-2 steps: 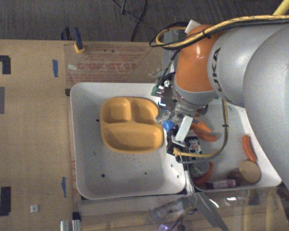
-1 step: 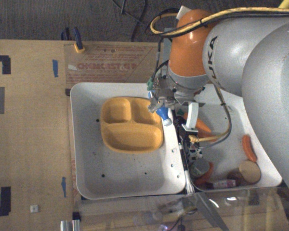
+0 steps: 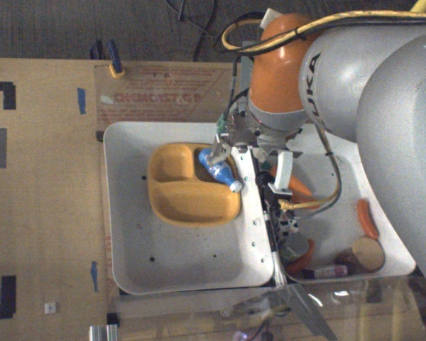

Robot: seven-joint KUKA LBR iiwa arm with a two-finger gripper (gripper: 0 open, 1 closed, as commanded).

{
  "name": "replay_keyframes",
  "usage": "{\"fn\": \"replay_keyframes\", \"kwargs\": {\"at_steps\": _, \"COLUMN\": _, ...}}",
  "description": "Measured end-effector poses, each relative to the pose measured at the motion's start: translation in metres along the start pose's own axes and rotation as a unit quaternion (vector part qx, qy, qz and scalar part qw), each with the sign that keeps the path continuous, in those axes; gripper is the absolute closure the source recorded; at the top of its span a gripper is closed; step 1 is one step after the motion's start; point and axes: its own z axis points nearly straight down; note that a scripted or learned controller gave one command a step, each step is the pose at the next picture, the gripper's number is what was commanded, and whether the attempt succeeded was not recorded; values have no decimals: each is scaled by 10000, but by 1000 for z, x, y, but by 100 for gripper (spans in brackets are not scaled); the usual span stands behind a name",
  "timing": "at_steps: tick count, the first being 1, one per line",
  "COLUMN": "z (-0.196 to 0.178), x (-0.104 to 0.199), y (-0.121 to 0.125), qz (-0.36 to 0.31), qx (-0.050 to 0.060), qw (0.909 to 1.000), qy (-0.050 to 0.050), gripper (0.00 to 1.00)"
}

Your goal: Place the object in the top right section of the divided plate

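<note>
On the arm (image 3: 341,62), "UKA" reads; hand (image 3: 224,150) grips blue bottle (image 3: 218,169) above plate (image 3: 188,204).

We read "UKA" in black letters on the grey arm (image 3: 355,77), the brand's first letter cut off by the orange band. The cardboard sheet (image 3: 163,94) above the bins carries faint reddish print, probably a brand line, too blurred to read.

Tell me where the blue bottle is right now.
The blue bottle lies in the yellow divided plate's top right section, in the left bin, just below the claw.
</note>
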Motion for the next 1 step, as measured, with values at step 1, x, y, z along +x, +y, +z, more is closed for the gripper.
{"fn": "replay_keyframes", "kwargs": {"at_steps": 1, "z": -26, "x": 45, "y": 36, "qz": 464, "qx": -1, "qw": 9989, "qy": -1, "gripper": 0}}
